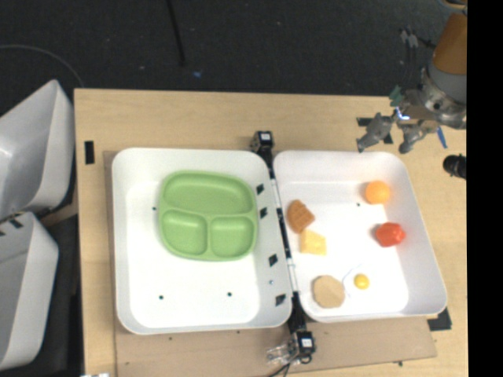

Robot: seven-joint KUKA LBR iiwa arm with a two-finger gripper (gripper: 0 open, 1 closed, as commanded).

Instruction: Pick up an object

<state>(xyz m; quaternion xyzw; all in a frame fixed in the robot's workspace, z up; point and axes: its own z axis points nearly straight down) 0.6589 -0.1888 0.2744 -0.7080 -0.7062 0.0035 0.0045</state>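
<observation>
Camera view has the end effector [391, 135] hovering open and empty over the table beyond the right bin [409, 289]. Nothing is picked yet; an orange ball [377, 192] and red tomato-like piece [389, 233] lie nearest it.

Tan wooden bench [196, 116], left white bin [134, 289] touching right white bin [393, 305], side by side
</observation>
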